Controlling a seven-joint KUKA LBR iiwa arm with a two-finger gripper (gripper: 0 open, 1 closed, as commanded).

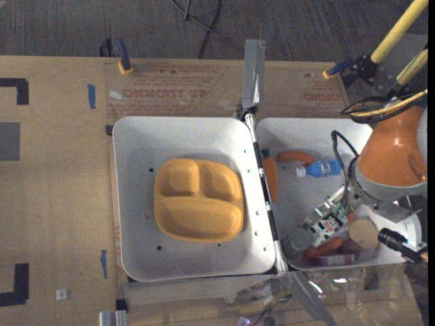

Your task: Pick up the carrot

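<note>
You see the grey arm with its orange band (393,156) reaching in from the right and bending down over the right-hand shallow white bin (292,202), its wrist pointing toward that bin's near right corner. The hand (331,217) sits low among the clutter there, but you cannot tell whether it is open or closed, nor whether anything is in it. Two bins stand side by side on the brown cardboard-covered tabletop (54,182). The left-hand shallow white bin (129,182) holds one thing: a yellow-orange plastic plate with three compartments (198,200), lying flat near its middle. In the right bin, the long orange carrot (270,178) lies along the left wall, just beside the divider between the bins and well apart from the hand. A second orange, elongated piece (296,157) lies near the far wall, and next to it one small clear plastic bottle with a blue label (318,169) lies on its side. At the near edge, close under the hand, you can make out one reddish sausage-shaped object (325,247) and one round tan disc (363,233).
</note>
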